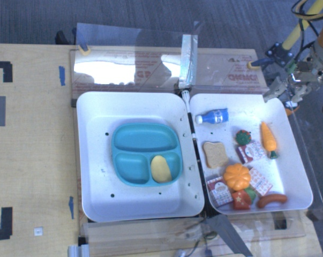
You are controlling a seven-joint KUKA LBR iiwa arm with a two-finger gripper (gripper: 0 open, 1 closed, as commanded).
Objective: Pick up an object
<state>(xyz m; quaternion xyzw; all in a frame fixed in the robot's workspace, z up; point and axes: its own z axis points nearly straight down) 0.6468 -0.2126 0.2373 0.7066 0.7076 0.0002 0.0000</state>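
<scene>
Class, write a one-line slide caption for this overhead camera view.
Yellow lemon sits in blue tray, left bin; toy foods fill right bin.

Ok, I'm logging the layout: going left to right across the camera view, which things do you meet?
Blue divided tray → yellow lemon-like piece in it → bread slice → orange pumpkin → carrot.

All I can see of my arm is its far end at the upper right: a small grey metal gripper assembly (pixel 292 84) with dark fittings and a blue part. Yellow cable loops (pixel 307 7) curl above it, beside a yellow tube (pixel 294 35); finer detail is too blurred for me to read
</scene>
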